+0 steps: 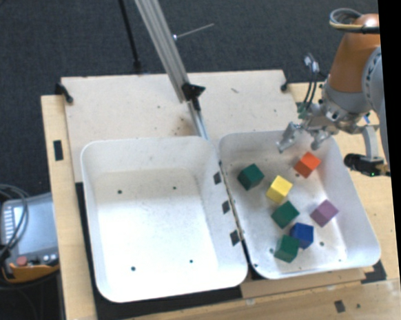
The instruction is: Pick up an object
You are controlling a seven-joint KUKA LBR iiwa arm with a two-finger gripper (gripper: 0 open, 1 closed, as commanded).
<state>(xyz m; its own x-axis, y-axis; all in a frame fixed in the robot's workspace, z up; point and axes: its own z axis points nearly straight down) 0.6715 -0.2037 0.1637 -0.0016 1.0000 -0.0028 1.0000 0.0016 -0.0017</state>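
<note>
In the right bin [352, 199] lie several small blocks: an orange one [307, 164], a yellow one [279, 188], a purple one [323, 212], a blue one [302, 233] and three green ones [251, 176], [285, 214], [287, 248]. My gripper [302, 137] hangs over the bin's far right corner, just above and behind the orange block. Its two fingers are spread apart with nothing between them.
The left bin [101, 219] sits beside the right one, sharing a middle wall. A slanted metal pole [168, 51] rises from behind the bins. A grey box with cables [23, 232] lies off the bench at the left.
</note>
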